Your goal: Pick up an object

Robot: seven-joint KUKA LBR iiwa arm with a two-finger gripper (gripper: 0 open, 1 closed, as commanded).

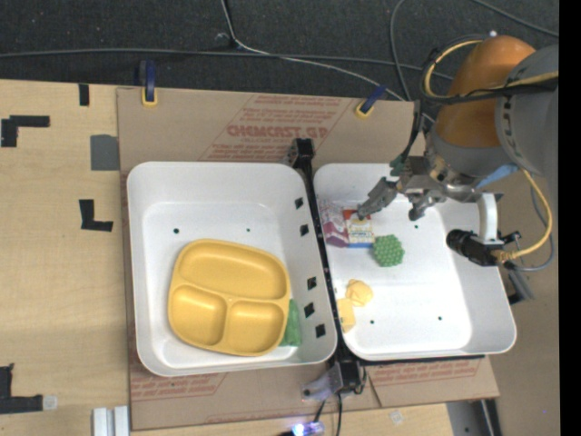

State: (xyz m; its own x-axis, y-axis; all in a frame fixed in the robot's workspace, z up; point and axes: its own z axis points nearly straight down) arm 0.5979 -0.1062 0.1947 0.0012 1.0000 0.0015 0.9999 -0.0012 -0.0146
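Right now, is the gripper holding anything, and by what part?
Nothing is held. The gripper is open above the right bin, with no object between its fingers. The green ball and small packet lie below it.

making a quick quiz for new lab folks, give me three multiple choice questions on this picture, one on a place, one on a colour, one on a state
1. Where does the yellow divided tray lie?
A. left bin
B. right bin
C. on the cardboard

2. What colour is the bumpy ball in the right bin?
A. red
B. green
C. blue

3. How does the gripper stand?
A. open, holding nothing
B. shut on the ball
C. shut on the tray

Answers: 1 A, the tray fills the left bin. 2 B, the ball is green. 3 A, its fingers are spread above the right bin with nothing between them.
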